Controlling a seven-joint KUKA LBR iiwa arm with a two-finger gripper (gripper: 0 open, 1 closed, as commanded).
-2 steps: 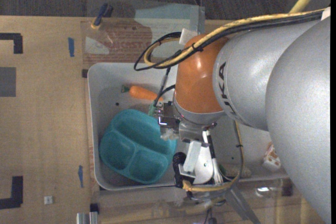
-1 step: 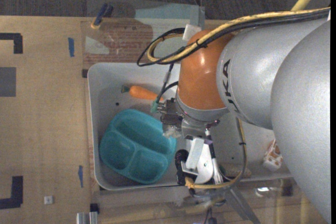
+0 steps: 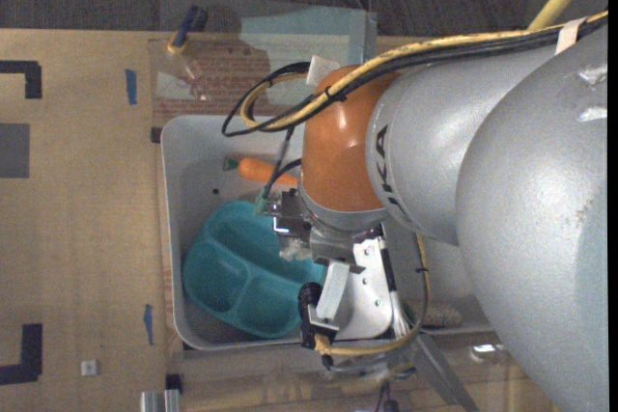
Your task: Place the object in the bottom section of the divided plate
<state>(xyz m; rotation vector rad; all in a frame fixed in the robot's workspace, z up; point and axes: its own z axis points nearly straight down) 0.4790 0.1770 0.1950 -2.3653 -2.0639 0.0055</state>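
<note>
The object to be placed looks to be the carrot [image 3: 259, 170], orange with a green stub at its left end, lying on the floor of the white bin [image 3: 174, 207] just above the teal divided plate [image 3: 232, 280]. Its right end runs under the arm's orange band, so its full length is hidden. It may be touching the plate's upper rim; the view is too poor there to say.

The gripper [image 3: 290, 241] sits below the wrist, over the plate's right side, but the arm's own bulk covers it, and I cannot tell how it stands or whether it has anything in it. The carrot lies free on the bin floor, so I judge the pick is not yet made.

The next move would call for a shift toward the carrot and a descent along its length, then a carry to the plate's bottom section.

Room is tight: the bin's far wall runs close behind the carrot, and the plate's raised rim crowds its near side. The left wall stands further off.
</note>
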